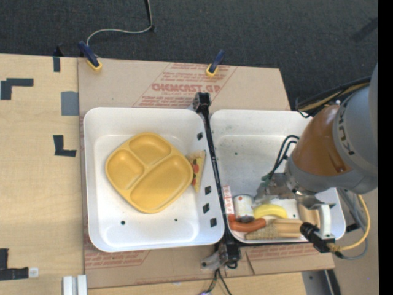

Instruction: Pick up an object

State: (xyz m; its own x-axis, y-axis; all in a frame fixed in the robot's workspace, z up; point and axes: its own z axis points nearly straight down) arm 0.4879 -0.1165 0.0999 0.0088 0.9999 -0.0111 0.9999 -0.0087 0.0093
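Observation:
Several small objects lie in the front of the right bin: a yellow banana-like piece, a white cylinder with a red end, a red-orange piece and a tan wooden block. My gripper is low in that bin, just above the yellow piece, under the orange-banded wrist. The wrist hides most of the gripper. A yellow divided plate lies in the left bin.
A small slice-shaped toy rests against the left bin's right wall beside the plate. A black divider runs between the bins. Cardboard lies under both bins, held by yellow-blue clamps at the back.

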